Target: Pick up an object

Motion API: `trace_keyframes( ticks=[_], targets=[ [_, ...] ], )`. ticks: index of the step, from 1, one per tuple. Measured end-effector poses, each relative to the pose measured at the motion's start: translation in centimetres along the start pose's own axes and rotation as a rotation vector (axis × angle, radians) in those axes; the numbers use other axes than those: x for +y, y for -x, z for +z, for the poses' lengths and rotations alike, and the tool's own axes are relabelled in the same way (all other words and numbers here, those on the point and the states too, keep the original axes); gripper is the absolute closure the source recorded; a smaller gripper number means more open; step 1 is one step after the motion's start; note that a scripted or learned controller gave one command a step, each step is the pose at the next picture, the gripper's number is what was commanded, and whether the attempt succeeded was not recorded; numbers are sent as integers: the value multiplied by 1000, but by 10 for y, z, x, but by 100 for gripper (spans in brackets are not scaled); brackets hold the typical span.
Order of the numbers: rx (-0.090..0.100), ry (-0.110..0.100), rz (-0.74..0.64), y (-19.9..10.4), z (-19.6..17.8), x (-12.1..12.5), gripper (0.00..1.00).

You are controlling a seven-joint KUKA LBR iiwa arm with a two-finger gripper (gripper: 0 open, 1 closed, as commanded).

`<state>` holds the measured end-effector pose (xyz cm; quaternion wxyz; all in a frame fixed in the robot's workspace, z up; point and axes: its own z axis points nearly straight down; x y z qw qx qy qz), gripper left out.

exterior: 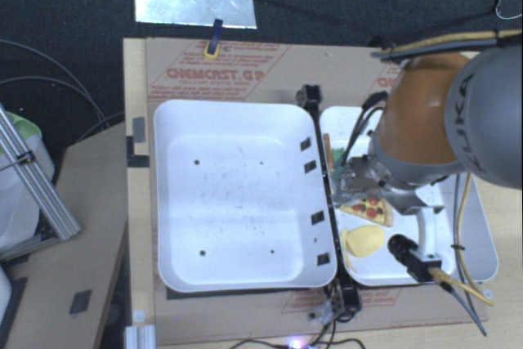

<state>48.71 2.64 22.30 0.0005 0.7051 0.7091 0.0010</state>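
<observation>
The pizza slice (372,210) lies in the right bin (489,261), near the wall it shares with the left bin (237,200). The gripper (353,180) hangs just above it, and I cannot tell whether it is wide or narrow. A yellow lump (364,239) sits just beside the slice. The slice looks flat, so a grab may skid off it, scrape the wall, or nudge the lump instead.
</observation>
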Motion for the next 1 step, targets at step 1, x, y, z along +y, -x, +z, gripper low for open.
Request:
trace_keyframes(
  ticks=[1],
  targets=[
    [1,6,-1,-21,-67,1,100]
  ],
)
